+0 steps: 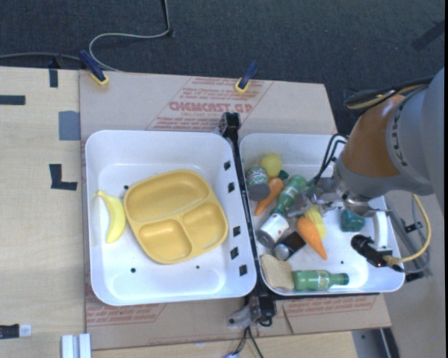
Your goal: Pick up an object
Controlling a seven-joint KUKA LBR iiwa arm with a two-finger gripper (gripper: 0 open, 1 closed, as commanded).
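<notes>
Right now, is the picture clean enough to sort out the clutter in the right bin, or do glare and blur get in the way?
Camera view: even light, soft shadows, no harsh glare on the white right bin. The image is coarse and slightly soft, so the small items blur together. The carrot and green bottle read clearly; the arm hides the bin's right side.

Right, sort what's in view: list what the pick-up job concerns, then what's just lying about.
Job: gripper; right bin pile: carrot, green bottle, lemon, can.

Lying about: yellow tray, banana, left bin, clamps.
</notes>
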